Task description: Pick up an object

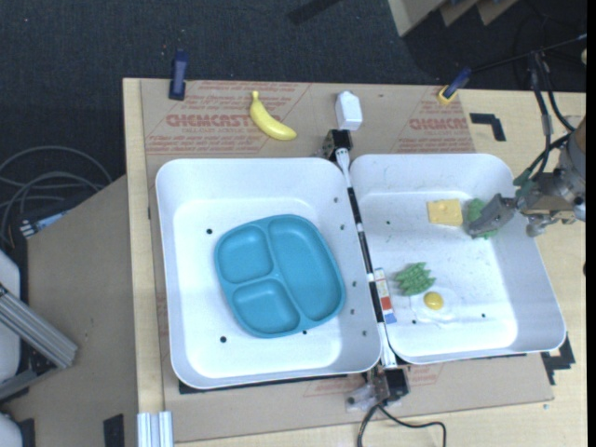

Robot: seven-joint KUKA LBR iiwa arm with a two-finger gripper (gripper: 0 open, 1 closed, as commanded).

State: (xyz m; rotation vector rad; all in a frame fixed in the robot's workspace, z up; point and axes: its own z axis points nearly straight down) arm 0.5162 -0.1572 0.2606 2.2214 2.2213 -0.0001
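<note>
The right bin (521,277) holds a yellow cheese-like slice (444,212), a green leafy piece (413,277) and a toy fried egg (434,304). My gripper (487,220) reaches in from the right and sits low over this bin's upper right part, just right of the yellow slice. A small green object (473,209) shows right at the gripper's tip, touching or very close to it; whether it is held is unclear. The arm's wrist (559,194) hangs over the bin's right rim.
The left bin (186,203) holds a blue divided plate (277,275). A toy banana (271,119) and a small white block (348,110) lie on the bench behind the bins. Cables run above the wrist at the upper right.
</note>
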